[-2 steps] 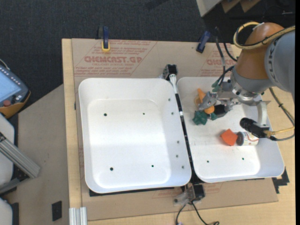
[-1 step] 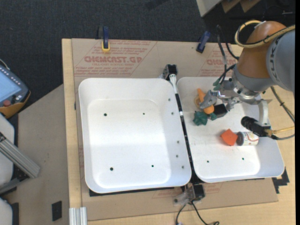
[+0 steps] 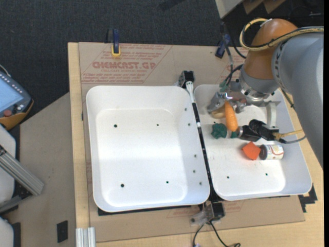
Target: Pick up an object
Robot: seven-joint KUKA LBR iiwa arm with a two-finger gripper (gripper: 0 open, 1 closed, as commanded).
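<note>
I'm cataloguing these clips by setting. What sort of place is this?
Likely a robotics lab bench for grasping trials: a grey robot arm hangs over the right bin beside the left bin, both on a board with a clamp.

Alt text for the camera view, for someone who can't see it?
A robot arm reaches from the right over the right white bin, its gripper at the top end of an orange carrot-shaped object. A green object, an orange-red piece and a small pale bottle lie nearby; the left white bin sits alongside.

tool [image 3: 227, 100] over right bin [image 3: 247, 189] | orange carrot-like piece [image 3: 232, 119] just beside green piece [image 3: 220, 131]
</note>
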